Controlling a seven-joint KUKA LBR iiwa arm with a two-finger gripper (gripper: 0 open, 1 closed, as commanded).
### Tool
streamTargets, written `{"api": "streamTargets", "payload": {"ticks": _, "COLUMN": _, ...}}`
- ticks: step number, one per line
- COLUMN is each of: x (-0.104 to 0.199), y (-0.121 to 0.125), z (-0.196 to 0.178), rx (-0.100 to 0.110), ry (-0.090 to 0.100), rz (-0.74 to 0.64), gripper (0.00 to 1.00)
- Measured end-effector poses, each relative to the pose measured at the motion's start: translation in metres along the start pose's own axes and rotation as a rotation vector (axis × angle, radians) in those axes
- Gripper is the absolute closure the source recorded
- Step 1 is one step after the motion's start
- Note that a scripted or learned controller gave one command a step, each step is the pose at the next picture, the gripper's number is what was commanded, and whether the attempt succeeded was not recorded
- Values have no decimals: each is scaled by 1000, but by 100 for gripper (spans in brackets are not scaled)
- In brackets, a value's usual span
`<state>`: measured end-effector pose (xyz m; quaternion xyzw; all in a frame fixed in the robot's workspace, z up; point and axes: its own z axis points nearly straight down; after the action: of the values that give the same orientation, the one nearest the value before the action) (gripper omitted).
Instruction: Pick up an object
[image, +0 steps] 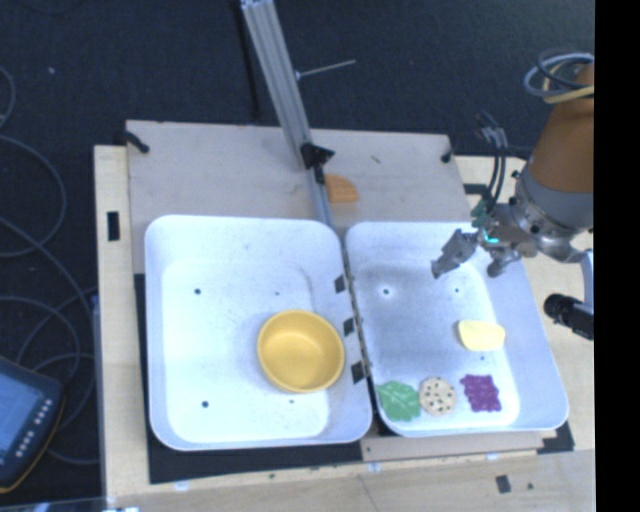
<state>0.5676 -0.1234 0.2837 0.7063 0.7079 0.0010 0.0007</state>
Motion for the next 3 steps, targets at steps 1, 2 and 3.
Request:
{"api": "streamTargets", "payload": {"ticks": 1, "x": 2, "y": -1, "z": 43, "rx": 5, "ry": -3, "rz": 4, "gripper": 0}}
{"api": "streamTargets", "payload": {"ticks": 2, "x": -2, "y": -7, "z": 105, "rx": 8, "ry": -2, "rz": 4, "gripper": 0}}
{"api": "streamTargets", "payload": {"ticks": 3, "x": 2, "y": 2, "z": 157, "rx": 6, "ry": -2, "rz": 6, "gripper": 0}}
